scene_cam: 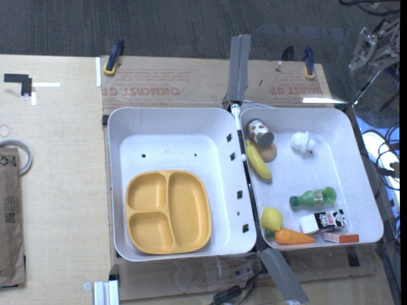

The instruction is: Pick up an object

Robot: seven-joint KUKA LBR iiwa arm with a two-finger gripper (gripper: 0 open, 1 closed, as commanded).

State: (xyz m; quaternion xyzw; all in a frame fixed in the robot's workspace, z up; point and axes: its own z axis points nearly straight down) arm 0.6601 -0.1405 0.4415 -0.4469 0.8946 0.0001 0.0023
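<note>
The right bin holds several small objects. A yellow banana lies along its left wall, with a small patterned can on its side and a brown disc just beyond it. A white crumpled object sits further right. A green bottle lies on its side in the middle. At the front are a lemon, a carrot, a black-and-white carton and a flat red box.
The left bin holds a yellow divided plate in its front half. A grey divider post rises behind the seam between the bins. Cardboard lies behind them. Cables and metal gear stand at the far right.
</note>
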